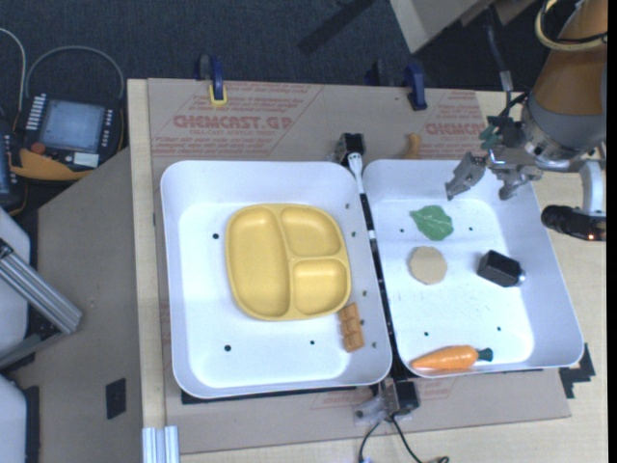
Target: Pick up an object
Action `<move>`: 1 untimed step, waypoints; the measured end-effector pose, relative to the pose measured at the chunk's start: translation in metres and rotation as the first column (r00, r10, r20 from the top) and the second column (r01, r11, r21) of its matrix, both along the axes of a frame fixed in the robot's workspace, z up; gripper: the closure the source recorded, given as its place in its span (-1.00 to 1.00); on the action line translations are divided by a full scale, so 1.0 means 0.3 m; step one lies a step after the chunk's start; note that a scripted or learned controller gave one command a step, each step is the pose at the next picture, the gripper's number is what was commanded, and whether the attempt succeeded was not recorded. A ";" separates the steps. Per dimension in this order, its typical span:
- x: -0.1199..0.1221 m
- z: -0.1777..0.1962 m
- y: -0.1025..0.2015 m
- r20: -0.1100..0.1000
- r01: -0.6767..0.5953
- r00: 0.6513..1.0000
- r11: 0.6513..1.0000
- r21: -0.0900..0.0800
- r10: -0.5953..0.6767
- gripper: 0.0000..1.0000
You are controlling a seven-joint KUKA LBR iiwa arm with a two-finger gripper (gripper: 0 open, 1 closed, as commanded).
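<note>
Dark blue carpet floor (241, 17) lies toward twelve o'clock beyond the brown counter (289, 114); a screened handheld controller (69, 128) sits at ten o'clock.

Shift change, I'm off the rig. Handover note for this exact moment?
End effector: open, holding nothing, above the far edge of the right bin.
Right bin holds: green leaf piece, tan round cookie-like disc, small black block, toy carrot at the near rim.
Left bin holds: yellow divided plate and a small brown waffle-like piece beside it.
Done: no pick yet.
Left: descend, grasp one object, lift.
</note>
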State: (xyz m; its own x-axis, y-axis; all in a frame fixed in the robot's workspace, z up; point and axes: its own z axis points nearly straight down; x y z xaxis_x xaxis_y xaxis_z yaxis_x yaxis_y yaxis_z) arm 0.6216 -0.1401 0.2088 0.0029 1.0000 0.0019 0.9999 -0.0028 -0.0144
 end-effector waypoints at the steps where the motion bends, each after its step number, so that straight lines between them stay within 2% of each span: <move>1: 0.010 0.028 0.001 0.014 -0.003 1.000 1.000 -0.002 0.003 -1.00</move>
